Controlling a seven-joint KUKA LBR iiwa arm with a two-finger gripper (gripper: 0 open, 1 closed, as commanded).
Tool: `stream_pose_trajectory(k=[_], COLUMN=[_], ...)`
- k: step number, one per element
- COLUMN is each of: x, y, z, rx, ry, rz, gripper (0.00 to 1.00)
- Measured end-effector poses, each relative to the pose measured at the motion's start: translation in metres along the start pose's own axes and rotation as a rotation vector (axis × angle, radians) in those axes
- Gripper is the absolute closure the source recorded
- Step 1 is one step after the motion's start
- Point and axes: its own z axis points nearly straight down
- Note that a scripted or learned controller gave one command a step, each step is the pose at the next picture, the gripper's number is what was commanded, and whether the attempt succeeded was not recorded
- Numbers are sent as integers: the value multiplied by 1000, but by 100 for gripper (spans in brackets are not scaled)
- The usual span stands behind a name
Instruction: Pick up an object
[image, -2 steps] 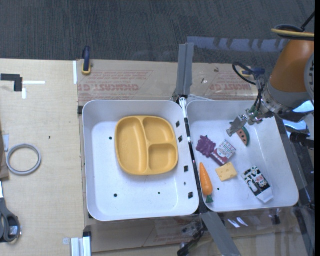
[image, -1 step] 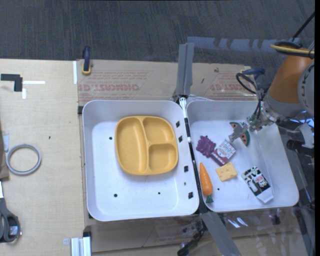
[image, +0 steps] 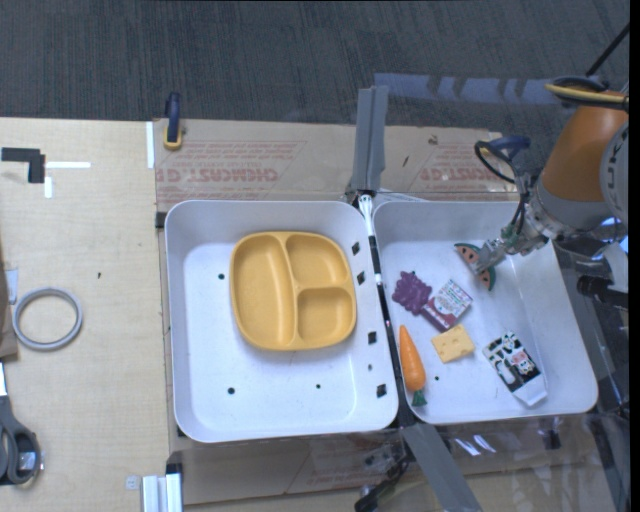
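Orange toy carrot (image: 411, 358) lies at 8 o'clock in the right white bin (image: 572, 330), safe from bumps. At 12 o'clock the gripper (image: 497, 252) is right at the red and green toy watermelon slice (image: 472, 257). I cannot tell if it is open or closed, so the slice may slip away.

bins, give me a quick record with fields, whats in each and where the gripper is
left bin: yellow plate
right bin: grapes, carrot, cheese, carton, packet, watermelon slice
gripper: low in right bin's far part, at the watermelon slice
bench left of bins: tape roll, scissors
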Motion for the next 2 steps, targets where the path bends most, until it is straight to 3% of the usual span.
stream_pose_trajectory(k=[1,2], x=[72,45], y=[23,-41], z=[-99,-57], rx=[1,4], ry=[3,4], rz=[93,182], gripper=[100,100])
